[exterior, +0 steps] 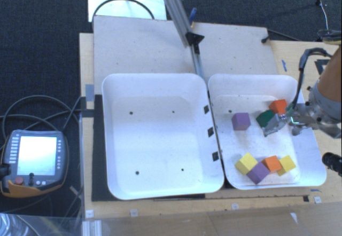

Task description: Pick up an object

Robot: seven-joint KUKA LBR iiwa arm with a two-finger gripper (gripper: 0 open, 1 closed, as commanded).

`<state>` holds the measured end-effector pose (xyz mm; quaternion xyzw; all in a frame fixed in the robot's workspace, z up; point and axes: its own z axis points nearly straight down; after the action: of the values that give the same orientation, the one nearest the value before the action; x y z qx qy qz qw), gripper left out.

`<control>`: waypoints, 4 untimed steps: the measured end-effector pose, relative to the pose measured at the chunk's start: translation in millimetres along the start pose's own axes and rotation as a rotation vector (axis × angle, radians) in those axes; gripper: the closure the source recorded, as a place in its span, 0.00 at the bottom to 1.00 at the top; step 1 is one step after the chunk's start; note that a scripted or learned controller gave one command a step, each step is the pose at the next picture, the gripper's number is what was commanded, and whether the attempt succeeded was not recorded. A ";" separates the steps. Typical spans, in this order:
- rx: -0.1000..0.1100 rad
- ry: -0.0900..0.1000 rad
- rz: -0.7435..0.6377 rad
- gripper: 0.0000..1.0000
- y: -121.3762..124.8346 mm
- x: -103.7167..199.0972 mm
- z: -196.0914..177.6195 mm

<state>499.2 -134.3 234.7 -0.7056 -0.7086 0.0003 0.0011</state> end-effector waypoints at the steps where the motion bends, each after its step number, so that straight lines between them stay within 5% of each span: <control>1: -0.004 -0.001 0.001 0.00 0.8 -0.1 -1.7; 4: 0.000 0.000 0.003 0.00 2.1 -4.0 137.9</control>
<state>501.1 -138.2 96.8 -0.7066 -0.7077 0.0002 0.0009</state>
